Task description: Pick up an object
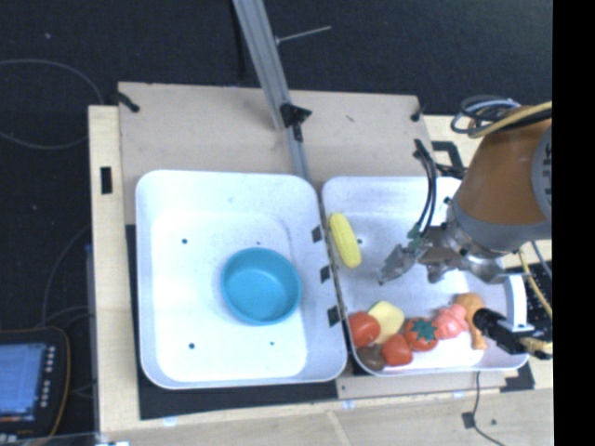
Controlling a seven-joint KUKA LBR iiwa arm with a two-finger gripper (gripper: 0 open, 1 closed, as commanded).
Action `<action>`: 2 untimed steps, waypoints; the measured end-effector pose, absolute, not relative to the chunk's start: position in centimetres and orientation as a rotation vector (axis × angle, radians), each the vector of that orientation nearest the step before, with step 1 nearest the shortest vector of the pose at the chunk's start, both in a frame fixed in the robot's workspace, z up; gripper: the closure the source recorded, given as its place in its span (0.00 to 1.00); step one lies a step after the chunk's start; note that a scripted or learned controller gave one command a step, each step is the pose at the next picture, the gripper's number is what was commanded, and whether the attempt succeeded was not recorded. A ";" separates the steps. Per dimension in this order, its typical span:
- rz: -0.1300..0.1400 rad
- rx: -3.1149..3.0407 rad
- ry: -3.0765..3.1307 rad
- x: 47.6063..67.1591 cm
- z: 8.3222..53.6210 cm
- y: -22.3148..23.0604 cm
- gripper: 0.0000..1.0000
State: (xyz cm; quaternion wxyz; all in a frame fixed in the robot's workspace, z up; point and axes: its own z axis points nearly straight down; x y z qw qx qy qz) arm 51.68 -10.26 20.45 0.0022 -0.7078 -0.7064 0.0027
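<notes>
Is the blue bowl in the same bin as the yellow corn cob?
No. The blue bowl sits in the left bin, while the corn cob lies in the right bin.

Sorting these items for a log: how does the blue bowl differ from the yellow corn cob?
The blue bowl is round, open and wider; the yellow corn cob is slim and elongated. The bowl sits alone in the left bin; the cob lies in the right bin, near its left wall. Neither touches the gripper.

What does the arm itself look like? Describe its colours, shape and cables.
The arm is a thick rounded body, orange-brown with grey at its right side. Black cables run down its left side to a grey metal wrist. The gripper is small, dark grey and two-fingered.
</notes>
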 end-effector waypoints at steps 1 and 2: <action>0.008 -2.219 -2.219 51.0 15.2 -11.2 0.00; 0.005 -2.223 -2.220 50.9 9.9 -11.4 0.00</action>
